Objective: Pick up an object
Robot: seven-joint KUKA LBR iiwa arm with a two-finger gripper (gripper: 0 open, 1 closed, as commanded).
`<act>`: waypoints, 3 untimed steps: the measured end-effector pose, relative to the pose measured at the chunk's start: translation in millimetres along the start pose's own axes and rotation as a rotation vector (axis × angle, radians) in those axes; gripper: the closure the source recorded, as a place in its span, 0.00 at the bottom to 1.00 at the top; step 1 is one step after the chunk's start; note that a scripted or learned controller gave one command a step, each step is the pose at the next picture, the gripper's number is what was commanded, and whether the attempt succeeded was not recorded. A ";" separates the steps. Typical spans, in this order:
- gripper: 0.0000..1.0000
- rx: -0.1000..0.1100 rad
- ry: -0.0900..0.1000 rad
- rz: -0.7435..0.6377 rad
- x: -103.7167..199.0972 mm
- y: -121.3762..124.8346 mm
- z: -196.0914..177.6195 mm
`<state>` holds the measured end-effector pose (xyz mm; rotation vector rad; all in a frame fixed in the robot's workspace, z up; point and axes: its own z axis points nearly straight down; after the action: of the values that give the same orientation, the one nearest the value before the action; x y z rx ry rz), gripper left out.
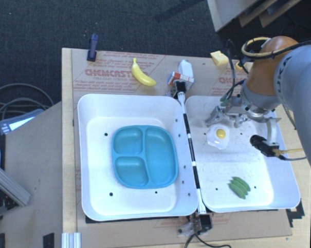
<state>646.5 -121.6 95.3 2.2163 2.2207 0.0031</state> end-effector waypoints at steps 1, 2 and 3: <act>0.00 0.006 0.002 0.001 15.3 -3.5 10.8; 1.00 0.002 0.001 0.001 15.0 -2.5 -0.2; 1.00 0.001 0.001 0.002 11.8 -30.6 8.6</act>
<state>616.0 -109.9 86.5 2.2196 2.2193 0.0032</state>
